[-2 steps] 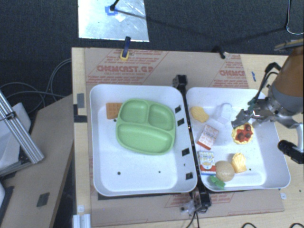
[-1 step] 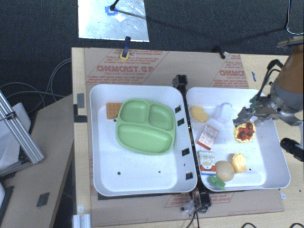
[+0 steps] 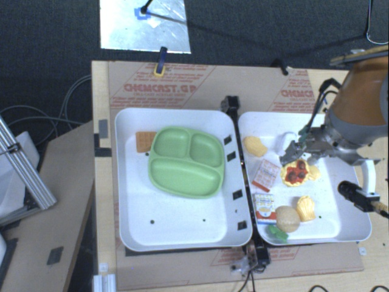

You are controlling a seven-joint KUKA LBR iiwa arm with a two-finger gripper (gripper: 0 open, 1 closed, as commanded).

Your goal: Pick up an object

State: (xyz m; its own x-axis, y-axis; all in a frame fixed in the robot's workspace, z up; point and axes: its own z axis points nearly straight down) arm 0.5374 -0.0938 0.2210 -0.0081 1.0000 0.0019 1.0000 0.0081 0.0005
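My gripper hangs low in the right bin, just above the upper left edge of a red-topped yellow toy pizza. Nothing can be seen held in it. A white object lies right beside it on the left. Around it lie a yellow lump, a red-and-white packet, a small printed carton, a tan round piece, a yellow piece and a green scrap.
The left bin holds a green divided plate and an orange cracker at its upper left. The ridge between the bins runs left of the gripper. A black part of the arm overhangs the right bin's right side.
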